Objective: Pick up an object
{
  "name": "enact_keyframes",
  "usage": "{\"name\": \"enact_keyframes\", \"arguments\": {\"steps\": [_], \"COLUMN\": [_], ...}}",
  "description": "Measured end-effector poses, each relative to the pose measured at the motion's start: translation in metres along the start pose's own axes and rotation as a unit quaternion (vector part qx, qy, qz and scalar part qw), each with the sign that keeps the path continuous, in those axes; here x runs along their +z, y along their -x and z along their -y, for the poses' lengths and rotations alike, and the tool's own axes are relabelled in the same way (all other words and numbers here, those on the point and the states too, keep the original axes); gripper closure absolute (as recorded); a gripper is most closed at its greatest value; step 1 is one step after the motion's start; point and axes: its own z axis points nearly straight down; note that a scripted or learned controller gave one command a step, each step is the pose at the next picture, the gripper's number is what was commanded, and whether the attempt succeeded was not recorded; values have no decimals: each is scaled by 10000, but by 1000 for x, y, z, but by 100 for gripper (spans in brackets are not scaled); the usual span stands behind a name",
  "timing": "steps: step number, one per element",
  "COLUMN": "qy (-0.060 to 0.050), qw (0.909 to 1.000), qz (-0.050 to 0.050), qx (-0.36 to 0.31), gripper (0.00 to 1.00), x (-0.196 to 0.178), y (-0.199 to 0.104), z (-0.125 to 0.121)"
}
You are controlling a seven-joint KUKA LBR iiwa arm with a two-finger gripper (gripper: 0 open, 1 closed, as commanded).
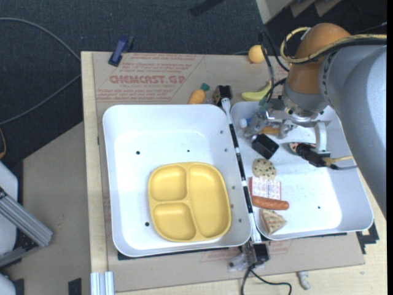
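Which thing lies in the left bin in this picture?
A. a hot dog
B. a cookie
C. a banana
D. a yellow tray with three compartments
D: the yellow tray with three compartments rests on the floor of the left bin, while the hot dog and the cookie lie in the right bin.

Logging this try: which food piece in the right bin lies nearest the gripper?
The round speckled cookie, just below the gripper; the hot dog and sandwich wedge lie farther down.
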Motion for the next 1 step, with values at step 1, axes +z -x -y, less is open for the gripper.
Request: {"name": "enact_keyframes", "arguments": {"steps": [1], "qy": [-25], "qw": [10000], "qz": [18], "qx": [1], "gripper": [100], "x": [-9], "y": [1], "z": [2]}}
